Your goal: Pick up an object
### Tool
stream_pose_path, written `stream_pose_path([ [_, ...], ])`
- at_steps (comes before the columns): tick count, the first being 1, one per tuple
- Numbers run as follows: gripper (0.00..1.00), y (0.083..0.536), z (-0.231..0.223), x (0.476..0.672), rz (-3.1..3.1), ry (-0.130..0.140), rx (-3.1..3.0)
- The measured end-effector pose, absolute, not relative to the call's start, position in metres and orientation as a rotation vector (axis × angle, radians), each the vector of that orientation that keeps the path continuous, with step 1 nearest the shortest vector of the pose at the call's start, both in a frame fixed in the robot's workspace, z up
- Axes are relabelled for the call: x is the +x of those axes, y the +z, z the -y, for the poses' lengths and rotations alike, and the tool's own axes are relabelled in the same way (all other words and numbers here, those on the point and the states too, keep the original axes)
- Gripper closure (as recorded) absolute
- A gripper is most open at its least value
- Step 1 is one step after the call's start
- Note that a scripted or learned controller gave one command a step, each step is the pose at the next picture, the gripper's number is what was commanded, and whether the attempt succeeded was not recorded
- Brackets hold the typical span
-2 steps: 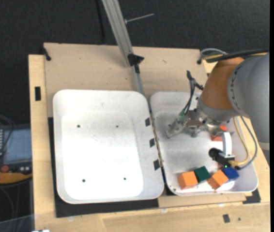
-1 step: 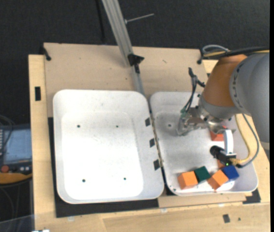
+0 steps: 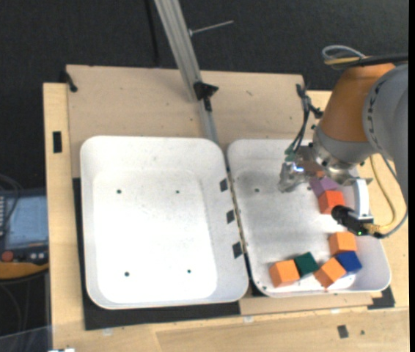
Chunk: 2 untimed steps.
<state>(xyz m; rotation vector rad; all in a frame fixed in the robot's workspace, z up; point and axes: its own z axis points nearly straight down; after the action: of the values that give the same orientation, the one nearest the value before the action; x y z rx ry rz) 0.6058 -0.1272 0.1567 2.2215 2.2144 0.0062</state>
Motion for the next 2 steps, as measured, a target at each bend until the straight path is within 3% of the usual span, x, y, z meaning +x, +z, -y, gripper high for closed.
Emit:
stream_pose_path([
  [2,1.0,0.256,0.126,0.605,-2.222,0.007,2.212],
])
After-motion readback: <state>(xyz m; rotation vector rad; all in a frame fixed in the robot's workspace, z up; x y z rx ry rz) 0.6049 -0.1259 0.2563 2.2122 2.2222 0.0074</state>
